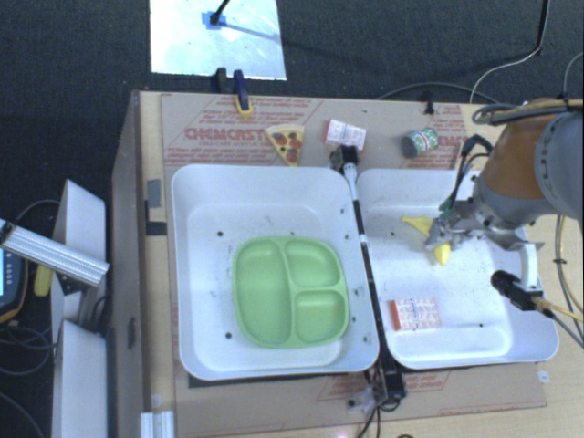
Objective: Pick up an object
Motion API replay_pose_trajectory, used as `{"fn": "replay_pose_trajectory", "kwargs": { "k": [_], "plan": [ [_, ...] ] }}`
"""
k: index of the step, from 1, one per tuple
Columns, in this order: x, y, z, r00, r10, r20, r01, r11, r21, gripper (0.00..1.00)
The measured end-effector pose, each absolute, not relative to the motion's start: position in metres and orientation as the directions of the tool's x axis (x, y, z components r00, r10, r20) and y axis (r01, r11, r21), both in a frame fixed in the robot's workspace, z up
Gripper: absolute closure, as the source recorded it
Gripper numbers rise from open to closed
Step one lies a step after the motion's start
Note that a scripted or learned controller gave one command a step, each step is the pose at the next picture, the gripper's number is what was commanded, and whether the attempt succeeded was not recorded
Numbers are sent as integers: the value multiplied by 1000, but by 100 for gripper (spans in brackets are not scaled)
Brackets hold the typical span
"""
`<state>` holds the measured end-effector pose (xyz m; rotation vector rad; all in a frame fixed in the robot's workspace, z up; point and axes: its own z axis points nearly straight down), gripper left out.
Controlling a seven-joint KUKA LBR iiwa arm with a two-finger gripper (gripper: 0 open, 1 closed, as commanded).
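Two white bins side by side: left bin (196,208) with one green divided plate (292,290); right bin (511,340) with one yellow banana-like object (422,224) and one small red-and-white box (415,314). Tool (444,242) low over the yellow object's end; finger spread impossible to tell.

Grey arm with orange band (534,167): cut off by the right edge, upper links out of frame. Two-finger gripper (442,242): fingertips too small and blurred to tell their spacing. Yellow plastic object (422,224) in the right white bin (474,345): partly covered by the gripper, shape unclear. Small red-and-white printed packet (415,314): print illegible. Small green can (422,141) on the cardboard: label unreadable. Dark device (7,281): cut by the left edge.
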<state>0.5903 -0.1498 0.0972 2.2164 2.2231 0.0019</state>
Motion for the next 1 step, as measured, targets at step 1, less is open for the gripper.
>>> {"fn": "replay_pose_trajectory", "kwargs": {
  "k": [1],
  "plan": [
    [612, -79, 186, -5, 1000, 1, 1000, 5, 6, 100]
  ]
}}
